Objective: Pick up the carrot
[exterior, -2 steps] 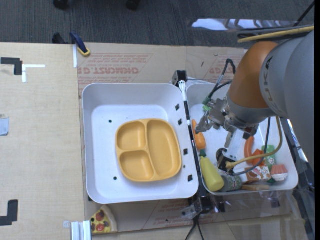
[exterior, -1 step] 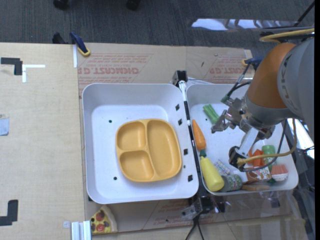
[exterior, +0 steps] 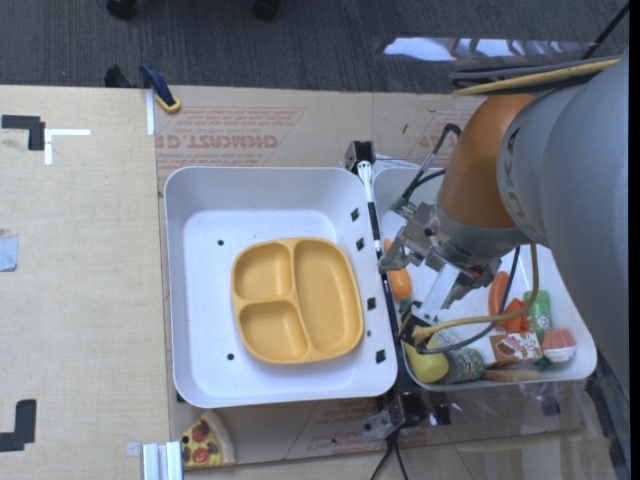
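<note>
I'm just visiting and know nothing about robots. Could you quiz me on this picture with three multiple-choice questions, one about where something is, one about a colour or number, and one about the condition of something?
1. Where does the yellow tray lie?
A. In the left bin
B. In the right bin
C. On the floor

2. How many compartments does the tray have?
A. Two
B. Three
C. Five

3. What is the state of the tray's compartments?
A. Full of toy food
B. Covered by a lid
C. Bare, with nothing in them

Answers:
1. A: the tray sits in the middle of the left bin, while the arm reaches into the right bin.
2. B: ridges split it into two sections on the left and one long one on the right.
3. C: only smooth yellow plastic shows; the toy food, such as the orange piece and the yellow fruit, lies in the right bin.
</note>
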Motion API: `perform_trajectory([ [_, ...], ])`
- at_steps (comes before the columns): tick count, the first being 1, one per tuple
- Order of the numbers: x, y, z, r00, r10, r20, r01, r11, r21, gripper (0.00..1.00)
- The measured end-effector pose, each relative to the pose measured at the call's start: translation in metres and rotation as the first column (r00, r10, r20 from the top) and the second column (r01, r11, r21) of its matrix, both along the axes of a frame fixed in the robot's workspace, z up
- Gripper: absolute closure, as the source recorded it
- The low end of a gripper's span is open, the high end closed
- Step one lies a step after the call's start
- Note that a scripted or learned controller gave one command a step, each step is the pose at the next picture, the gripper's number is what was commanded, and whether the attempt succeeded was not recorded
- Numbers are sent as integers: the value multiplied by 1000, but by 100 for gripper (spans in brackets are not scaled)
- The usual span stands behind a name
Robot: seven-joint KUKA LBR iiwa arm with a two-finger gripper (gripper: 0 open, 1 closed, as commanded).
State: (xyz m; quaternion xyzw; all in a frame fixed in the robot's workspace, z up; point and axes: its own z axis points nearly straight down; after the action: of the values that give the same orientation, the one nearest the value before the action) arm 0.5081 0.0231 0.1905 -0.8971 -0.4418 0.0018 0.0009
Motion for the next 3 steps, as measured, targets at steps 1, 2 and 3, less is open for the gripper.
perform_trajectory([
  [1, 42, -48, 0, 999, -47, 1, 47, 999, -2, 0],
  [2, 29, -36, 168, 996, 84, 3, -84, 996, -3, 0],
  [3, 20, -11, 166, 975, -223, 3, 223, 975, -3, 0],
])
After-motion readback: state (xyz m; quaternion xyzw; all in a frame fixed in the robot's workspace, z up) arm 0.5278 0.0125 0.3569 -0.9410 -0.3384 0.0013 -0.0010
